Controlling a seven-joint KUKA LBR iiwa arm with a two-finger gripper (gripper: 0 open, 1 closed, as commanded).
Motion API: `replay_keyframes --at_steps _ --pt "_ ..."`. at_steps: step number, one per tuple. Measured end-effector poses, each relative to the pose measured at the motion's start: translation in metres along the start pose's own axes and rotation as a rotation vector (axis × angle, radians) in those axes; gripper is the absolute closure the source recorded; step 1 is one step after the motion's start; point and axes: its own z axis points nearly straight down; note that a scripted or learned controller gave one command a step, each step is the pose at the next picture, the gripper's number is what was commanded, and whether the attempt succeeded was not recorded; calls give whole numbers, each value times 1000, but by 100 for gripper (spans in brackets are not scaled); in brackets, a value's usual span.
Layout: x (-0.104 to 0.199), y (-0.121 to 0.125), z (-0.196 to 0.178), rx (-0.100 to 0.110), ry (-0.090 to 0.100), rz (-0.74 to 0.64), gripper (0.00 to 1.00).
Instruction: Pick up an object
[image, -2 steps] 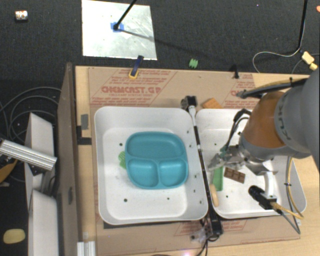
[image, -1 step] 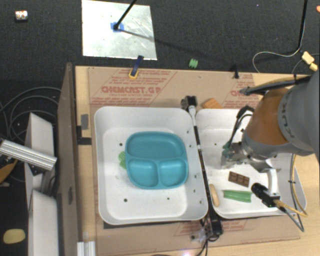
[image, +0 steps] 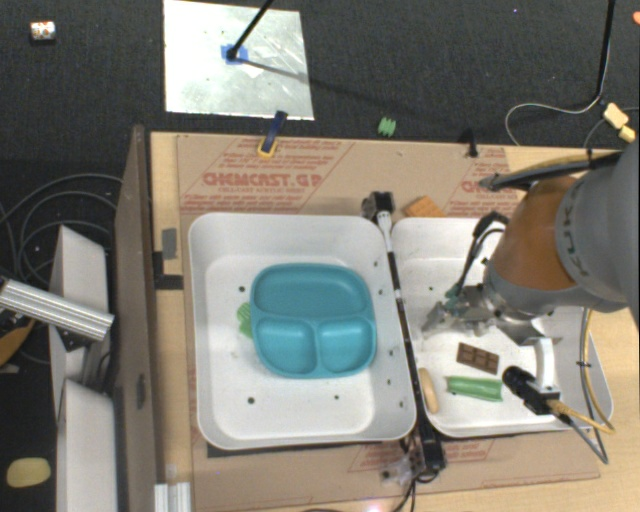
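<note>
Camera view: arm (image: 560, 240) in from the right, bowed low over right bin (image: 432, 240), gripper (image: 440, 315) pointing left near the bin's middle, spread or closed not discernible, brown block (image: 477, 356) just beside it, green piece (image: 473, 388) nearer the front rim, blue tray (image: 313, 320) in left bin (image: 222, 262).

Left bin (image: 215, 300) holds a blue divided plate (image: 312, 320), with a green piece (image: 244, 320) poking out at its left edge. In the right bin (image: 430, 250) the end effector (image: 445, 312) sits low near the middle – a brown block (image: 477, 357) is just beside it, a green bar (image: 473, 388) lies below that, and a tan oval (image: 428, 390) lies by the bin's left wall.
</note>
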Motion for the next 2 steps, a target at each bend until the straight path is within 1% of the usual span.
replay_keyframes --at_steps 1,2 --pt "-53 55 9 -5 -5 4 0" --pt "-88 120 9 -8 -5 -1 0"
